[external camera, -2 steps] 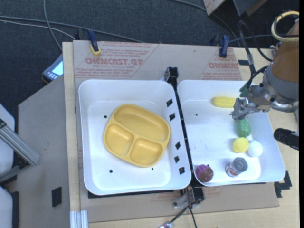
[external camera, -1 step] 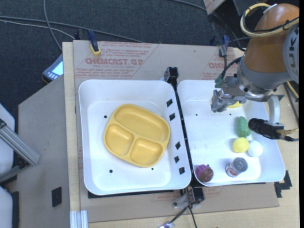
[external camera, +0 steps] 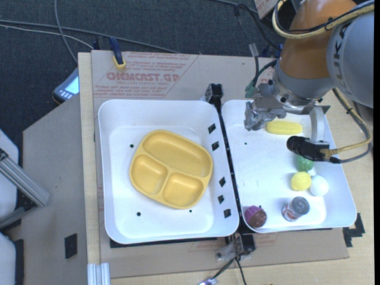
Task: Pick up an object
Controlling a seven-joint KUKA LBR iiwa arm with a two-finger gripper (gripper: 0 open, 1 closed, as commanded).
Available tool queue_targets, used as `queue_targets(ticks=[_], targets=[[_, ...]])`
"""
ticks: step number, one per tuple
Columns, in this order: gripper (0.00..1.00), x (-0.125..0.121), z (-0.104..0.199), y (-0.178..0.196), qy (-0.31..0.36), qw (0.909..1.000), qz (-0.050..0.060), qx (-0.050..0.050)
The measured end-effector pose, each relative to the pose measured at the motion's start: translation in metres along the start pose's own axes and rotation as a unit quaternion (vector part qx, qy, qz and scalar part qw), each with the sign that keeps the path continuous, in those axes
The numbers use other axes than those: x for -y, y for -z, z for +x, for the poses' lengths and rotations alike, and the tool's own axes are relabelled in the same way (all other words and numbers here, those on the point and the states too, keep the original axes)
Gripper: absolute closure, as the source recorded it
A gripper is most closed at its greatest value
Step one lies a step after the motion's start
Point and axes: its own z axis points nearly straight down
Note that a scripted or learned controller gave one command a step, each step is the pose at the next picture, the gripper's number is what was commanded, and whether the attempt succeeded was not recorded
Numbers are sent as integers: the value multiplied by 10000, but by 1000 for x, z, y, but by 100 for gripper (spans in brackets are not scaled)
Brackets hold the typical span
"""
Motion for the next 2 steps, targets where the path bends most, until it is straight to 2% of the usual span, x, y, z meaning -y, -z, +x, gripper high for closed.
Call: queue_targets(ticks=[1,2], targets=[[100,-22,41,-2,-2,10000,1,0],[100,-38,96,-21,-3,10000,8,0]])
